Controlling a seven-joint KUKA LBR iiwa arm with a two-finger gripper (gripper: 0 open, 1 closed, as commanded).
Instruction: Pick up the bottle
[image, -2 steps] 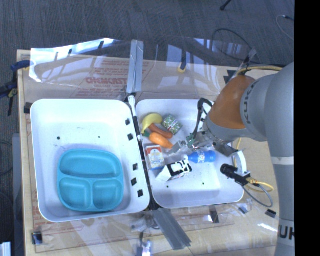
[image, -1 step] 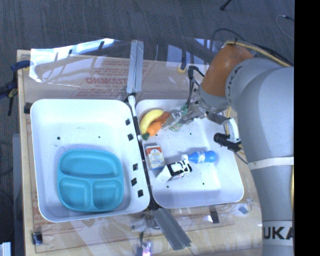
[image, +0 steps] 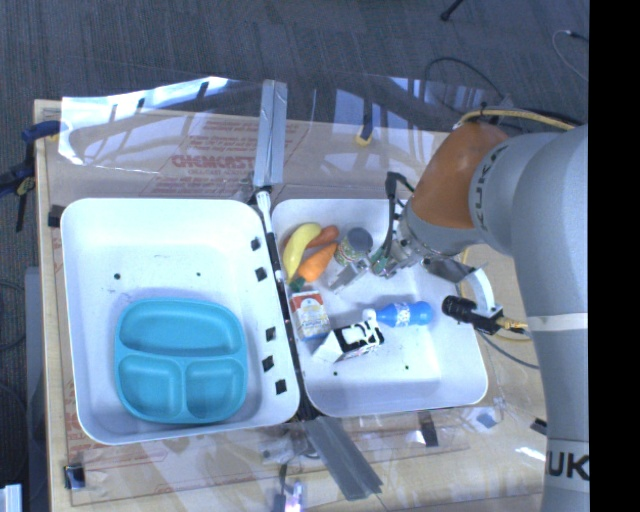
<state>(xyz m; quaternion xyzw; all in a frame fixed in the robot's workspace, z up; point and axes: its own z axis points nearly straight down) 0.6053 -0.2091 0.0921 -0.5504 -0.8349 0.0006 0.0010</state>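
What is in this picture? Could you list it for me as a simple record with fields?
left bin: holds a blue divided tray
right bin: holds the small items
bottle: lying on its side, blue cap, mid right bin
fruit: banana beside a carrot, by the divider
other items: jar, small carton, black-and-white object
claw: low in the right bin near the jar, above the bottle in the view

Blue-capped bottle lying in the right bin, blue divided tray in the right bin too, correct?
Not quite. The camera view shows the blue divided tray in the left bin, not the right. The bottle does lie in the right bin.
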